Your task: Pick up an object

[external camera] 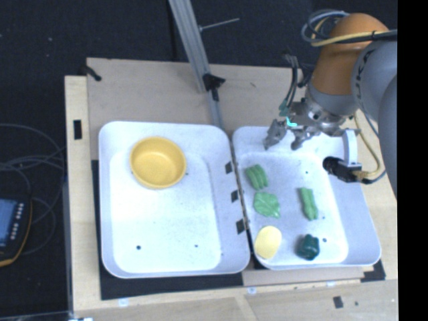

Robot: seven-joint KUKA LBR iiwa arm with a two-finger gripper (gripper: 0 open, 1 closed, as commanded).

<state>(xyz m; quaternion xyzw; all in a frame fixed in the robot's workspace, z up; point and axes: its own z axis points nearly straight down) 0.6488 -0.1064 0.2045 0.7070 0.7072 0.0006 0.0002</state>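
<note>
4 green items (256,176), 1 yellow lemon (268,241), 1 yellow bowl (158,162)

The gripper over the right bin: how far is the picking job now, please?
Done: nothing looks picked. The two-finger gripper is open above the far end of the right white bin, with nothing between its fingers. In hand: only the approach. Left: descending, closing and lifting one object; the ridged green piece, leafy green piece, long green piece, pale yellow lump and dark green lump lie on the bin floor.
</note>
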